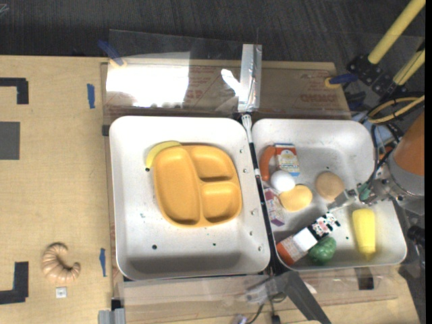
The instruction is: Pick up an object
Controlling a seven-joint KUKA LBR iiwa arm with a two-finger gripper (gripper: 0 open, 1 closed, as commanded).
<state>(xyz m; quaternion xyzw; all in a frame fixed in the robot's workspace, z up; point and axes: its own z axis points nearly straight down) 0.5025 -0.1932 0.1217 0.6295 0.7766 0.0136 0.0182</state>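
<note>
From the camera above the bench, my gripper (351, 196) hangs over the right bin (351, 132), reaching in from its right wall, with nothing between its fingers that I can see; whether they are parted or closed I cannot tell at this size. Taking the yellow block (364, 231) as my mark: it stands just below and right of my fingertips, close to the bin's right wall. The tan round piece (329, 184) sits up and left of the block, the green lump (323, 250) down and left, touching a small black-and-white piece (325, 225). Farther left lie a white egg (283, 181) and a yellow wedge (296, 198). I judge the block the best pick (it stands apart from its neighbours). I should come straight down, span its narrow width, and keep off the wall.
</note>
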